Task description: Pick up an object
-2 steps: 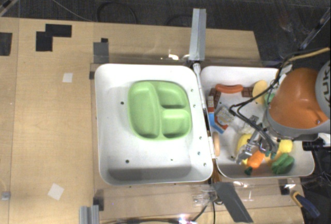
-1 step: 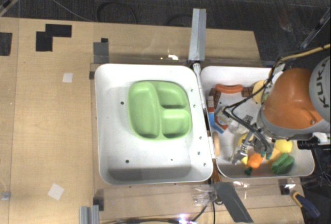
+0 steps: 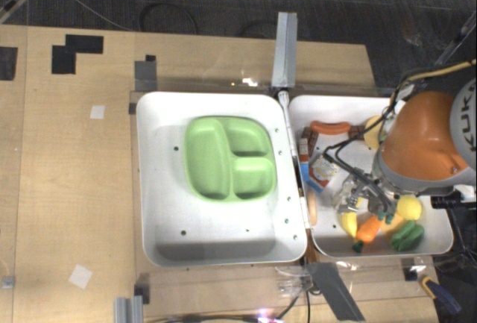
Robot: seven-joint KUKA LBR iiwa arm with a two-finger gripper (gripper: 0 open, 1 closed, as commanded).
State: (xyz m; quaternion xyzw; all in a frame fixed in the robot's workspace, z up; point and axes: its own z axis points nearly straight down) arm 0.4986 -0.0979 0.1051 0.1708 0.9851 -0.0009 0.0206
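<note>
Tool above carrot, right bin.

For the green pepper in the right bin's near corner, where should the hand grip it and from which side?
Probably from above, across the green pepper's short width: it lies low by the right bin's wall, with the lemon and carrot crowding its other sides.

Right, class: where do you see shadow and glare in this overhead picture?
Camera view: soft shadow pools along the left bin's near wall below the green tray; small bright glints sit on the divider bar and at the bottom edge; lighting elsewhere is even.
</note>
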